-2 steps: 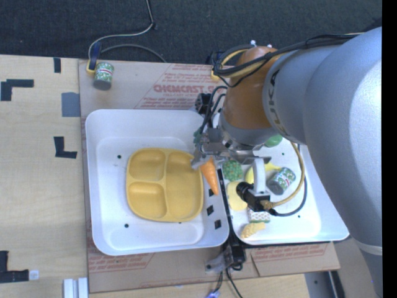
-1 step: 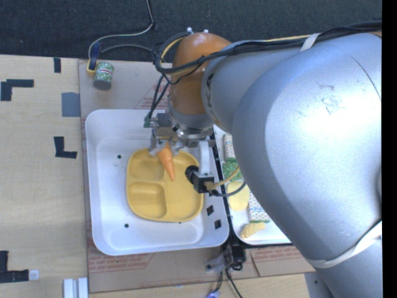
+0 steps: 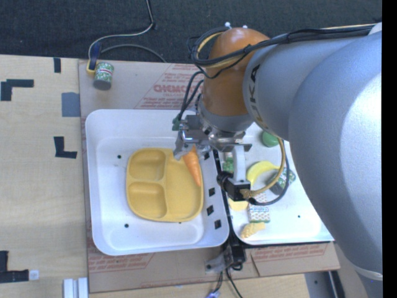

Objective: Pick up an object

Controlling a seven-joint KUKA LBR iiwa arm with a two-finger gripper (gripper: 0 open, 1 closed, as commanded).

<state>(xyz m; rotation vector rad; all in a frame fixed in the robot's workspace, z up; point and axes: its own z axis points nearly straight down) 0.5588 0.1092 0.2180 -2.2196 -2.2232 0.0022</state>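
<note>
over the left bin (image 3: 102, 185), the arm has its wrist bent low so the gripper (image 3: 188, 146) hangs just above the far right corner of the yellow divided tray (image 3: 155, 191). an orange toy carrot (image 3: 193, 167) sits right under the gripper, its upper end tucked up against the metal and its tip slanting down over the tray's edge. from where i stand i can't tell whether it's pinched between the jaws or just lying there below them, nor whether the gripper is parted or closed; the wrist hides that. the tray lies flat in the bin, its three compartments bare.

across the divider, the right bin (image 3: 310, 228) holds the loose bits: a yellow banana-like piece (image 3: 262, 170), a green object (image 3: 269, 139), a small wrapped packet (image 3: 258, 214) and a pale lump (image 3: 250, 230). a little can (image 3: 103, 74) stands on the cardboard beyond the bins, well apart from everything. my guess is the carrot is the pick being tried.
</note>
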